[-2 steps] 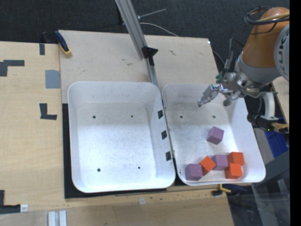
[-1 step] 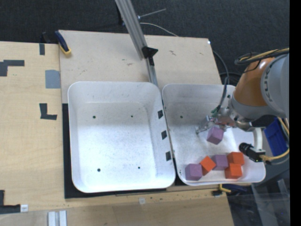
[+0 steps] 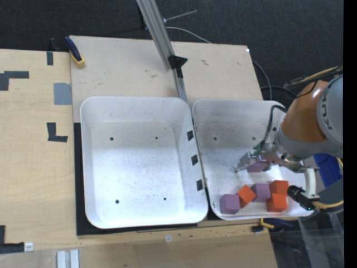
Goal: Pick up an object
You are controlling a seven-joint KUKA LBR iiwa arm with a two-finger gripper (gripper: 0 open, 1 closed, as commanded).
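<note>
A small purple block sits right at the jaws in the right bin, though whether they grip it or stand open cannot be told. Just below the jaws lie two more purple blocks and three orange blocks. The left bin sits on the worktop well to the jaws' left.

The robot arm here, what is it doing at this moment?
The grey and orange arm reaches into the right bin, and its gripper is low over a purple block. Whether it grips that block is unclear. More purple blocks and orange blocks lie together near the bin's front edge.
</note>
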